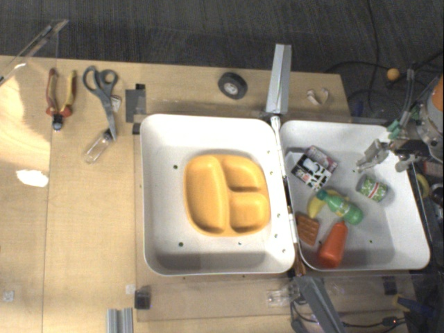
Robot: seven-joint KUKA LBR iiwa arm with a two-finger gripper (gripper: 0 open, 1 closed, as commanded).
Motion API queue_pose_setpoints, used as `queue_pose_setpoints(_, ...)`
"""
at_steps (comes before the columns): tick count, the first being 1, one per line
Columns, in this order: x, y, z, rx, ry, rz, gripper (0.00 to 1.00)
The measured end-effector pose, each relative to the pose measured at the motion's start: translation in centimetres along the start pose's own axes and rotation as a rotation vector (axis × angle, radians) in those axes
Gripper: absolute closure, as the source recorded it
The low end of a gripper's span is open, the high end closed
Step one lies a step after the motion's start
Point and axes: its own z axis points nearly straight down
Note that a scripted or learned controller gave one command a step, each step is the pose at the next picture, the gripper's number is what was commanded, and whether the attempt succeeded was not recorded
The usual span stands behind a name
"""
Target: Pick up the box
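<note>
Camera view: pincer (387, 156) hangs over the right bin's (409, 255) upper edge, fingers spread, holding nothing. You'll find the box (312, 168) lying flat at the bin's left wall, apart from the can (372, 189) and bottle (336, 207). That gap should leave room to descend.

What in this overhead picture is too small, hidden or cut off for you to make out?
- Box, camera view: the print on its black and white faces is too small to read.
- Arm, camera view: cut off by the right edge.
- Green can: label too blurred to read.
- Brown item: partly behind the bin wall, identity unclear.
</note>
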Motion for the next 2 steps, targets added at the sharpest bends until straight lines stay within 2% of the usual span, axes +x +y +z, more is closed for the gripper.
queue_pose_setpoints(1, 1.7, 3.4, 18.3, -0.002, 0.000, -0.100, 0.00)
queue_pose_setpoints(2, 1.0, 9.7, 19.2, -0.003, -0.001, -0.095, 0.00)
